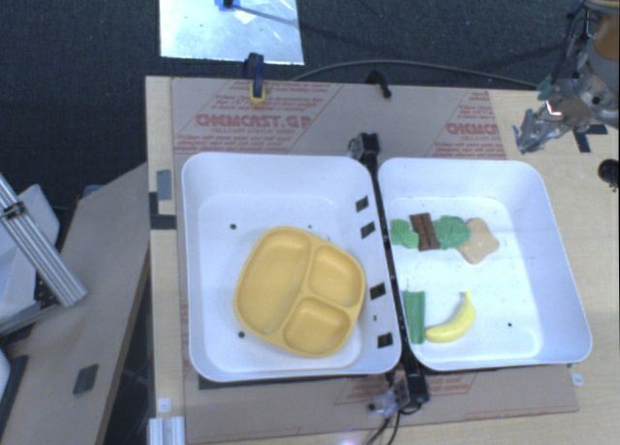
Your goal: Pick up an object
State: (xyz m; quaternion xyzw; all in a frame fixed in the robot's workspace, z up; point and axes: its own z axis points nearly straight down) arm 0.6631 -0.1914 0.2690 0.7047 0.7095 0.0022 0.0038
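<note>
The right bin [542,230] holds a yellow banana [453,321], a green stick-shaped piece [415,315], a brown bar [424,231] lying over green leafy pieces [448,232], and a tan toast-like piece [479,239]. My gripper [539,129] hangs at the far right, above the bench just beyond the right bin's back right corner, well clear of the objects. Nothing is seen between its fingers.
The left bin [213,230] holds a yellow divided plate [300,290]. A black clamp strip [380,239] joins the two bins. A shiny metal sheet [231,5] lies at the back, and an aluminium rail [39,249] sits at the left.
</note>
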